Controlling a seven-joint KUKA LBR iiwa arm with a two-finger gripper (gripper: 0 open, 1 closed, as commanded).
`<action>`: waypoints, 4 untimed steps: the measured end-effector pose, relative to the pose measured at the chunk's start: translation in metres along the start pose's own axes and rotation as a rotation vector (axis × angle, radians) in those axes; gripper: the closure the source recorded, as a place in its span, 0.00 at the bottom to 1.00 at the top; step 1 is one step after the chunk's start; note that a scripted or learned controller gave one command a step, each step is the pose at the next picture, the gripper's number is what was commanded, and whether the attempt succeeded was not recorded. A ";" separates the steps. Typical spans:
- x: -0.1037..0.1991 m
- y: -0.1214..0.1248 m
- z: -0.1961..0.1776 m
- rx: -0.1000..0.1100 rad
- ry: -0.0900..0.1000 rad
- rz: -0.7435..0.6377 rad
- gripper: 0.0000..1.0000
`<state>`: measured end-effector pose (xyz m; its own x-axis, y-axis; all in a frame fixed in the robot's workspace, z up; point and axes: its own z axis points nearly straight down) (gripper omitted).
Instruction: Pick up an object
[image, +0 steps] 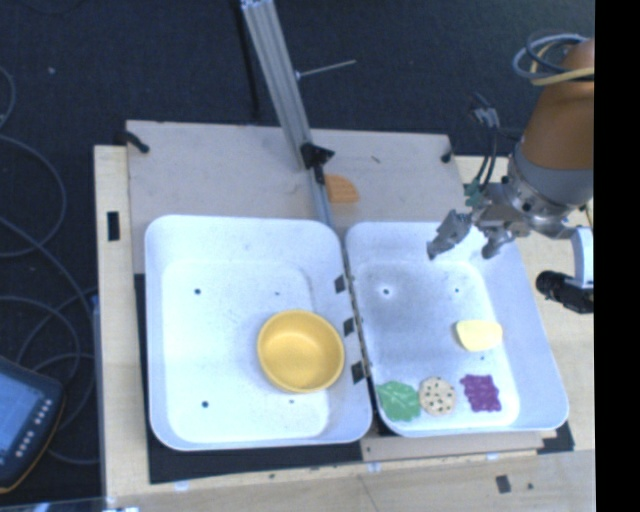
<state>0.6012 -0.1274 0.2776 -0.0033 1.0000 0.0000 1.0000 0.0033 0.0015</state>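
My gripper (468, 240) hangs open over the far right corner of the right bin (420, 250), with nothing between its two fingers. Well in front of it, on the bin's right side, lies a pale yellow block (478, 334). Along the near edge of that bin sit a green piece (399, 399), a round cookie (436, 396) and a purple piece (482, 392). A yellow bowl (299, 350) stands in the left bin (200, 260), near its front right part.
A slanted metal pole (285, 95) crosses from the top down to the gap between the bins. A small orange object (341, 189) lies on the bench behind the bins. A tablet (22, 420) sits at the lower left, off the bench.
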 end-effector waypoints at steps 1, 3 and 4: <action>0.000 0.000 0.000 0.000 0.000 0.000 0.00; -0.010 -0.004 0.108 0.007 -0.002 0.005 0.00; -0.009 -0.002 0.151 0.004 -0.002 0.006 0.00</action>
<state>0.5994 -0.1361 0.1269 0.0030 1.0000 -0.0023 1.0000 -0.0030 -0.0028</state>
